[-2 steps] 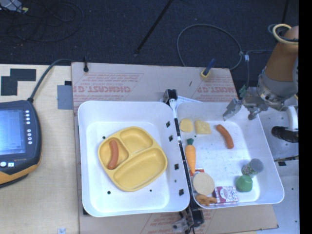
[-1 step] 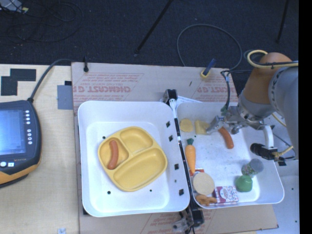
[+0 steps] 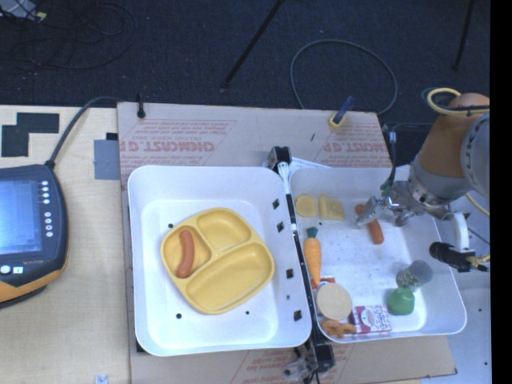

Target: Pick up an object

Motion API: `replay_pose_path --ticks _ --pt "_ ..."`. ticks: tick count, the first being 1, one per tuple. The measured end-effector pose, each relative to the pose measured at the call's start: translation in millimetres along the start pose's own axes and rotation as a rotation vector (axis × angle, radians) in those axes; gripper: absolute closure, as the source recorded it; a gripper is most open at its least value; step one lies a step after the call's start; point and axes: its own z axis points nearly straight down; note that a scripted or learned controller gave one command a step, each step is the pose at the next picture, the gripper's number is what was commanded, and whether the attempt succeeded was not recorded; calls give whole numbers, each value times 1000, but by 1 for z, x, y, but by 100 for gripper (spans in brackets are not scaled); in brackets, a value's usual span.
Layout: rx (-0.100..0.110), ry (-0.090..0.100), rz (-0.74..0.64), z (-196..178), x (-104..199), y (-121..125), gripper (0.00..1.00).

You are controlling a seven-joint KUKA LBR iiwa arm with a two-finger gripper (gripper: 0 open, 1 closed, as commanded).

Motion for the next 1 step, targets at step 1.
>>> replay_pose_path --ticks 1 --pt "2 3 -3 1 51 -10 0"
